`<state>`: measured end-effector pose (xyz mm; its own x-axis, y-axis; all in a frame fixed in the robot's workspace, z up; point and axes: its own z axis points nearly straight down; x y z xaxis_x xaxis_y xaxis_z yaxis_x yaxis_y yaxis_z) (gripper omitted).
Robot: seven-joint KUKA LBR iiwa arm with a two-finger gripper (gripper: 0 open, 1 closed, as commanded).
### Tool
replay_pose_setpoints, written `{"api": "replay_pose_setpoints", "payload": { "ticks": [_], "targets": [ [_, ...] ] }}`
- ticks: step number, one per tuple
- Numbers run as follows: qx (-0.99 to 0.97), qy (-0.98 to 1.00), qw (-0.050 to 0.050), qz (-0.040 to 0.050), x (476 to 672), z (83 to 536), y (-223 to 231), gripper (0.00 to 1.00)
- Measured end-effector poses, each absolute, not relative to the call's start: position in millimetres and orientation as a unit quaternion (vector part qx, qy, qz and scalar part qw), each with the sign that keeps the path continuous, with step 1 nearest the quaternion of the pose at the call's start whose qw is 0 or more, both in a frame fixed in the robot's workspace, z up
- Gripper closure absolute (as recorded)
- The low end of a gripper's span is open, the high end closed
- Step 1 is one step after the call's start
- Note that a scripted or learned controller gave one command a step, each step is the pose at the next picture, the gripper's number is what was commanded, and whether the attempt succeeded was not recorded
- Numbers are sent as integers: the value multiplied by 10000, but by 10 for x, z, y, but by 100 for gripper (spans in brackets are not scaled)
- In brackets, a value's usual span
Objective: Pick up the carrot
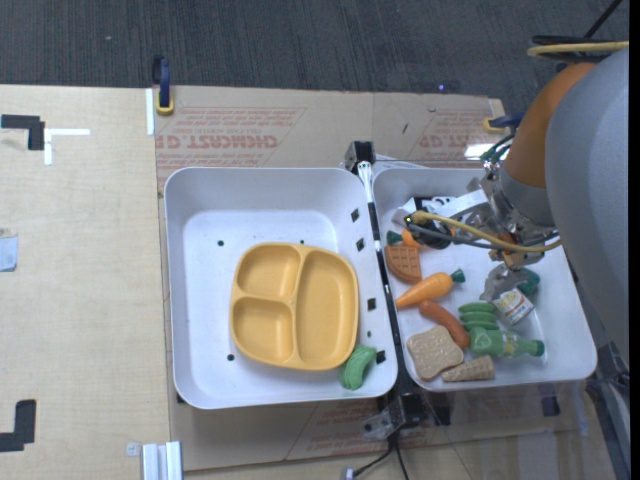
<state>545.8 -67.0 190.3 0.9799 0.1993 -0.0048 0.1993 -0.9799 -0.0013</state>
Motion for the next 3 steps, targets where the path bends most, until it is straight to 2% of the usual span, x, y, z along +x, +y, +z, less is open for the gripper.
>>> {"api": "replay_pose_setpoints", "payload": {
  "ticks": [1,3],
  "targets": [
    [-9933,-1156,15,35,5241,1905,-336,0],
    [-9933,-1155,12,34,5241,1906,-338,0]
  ]
}}
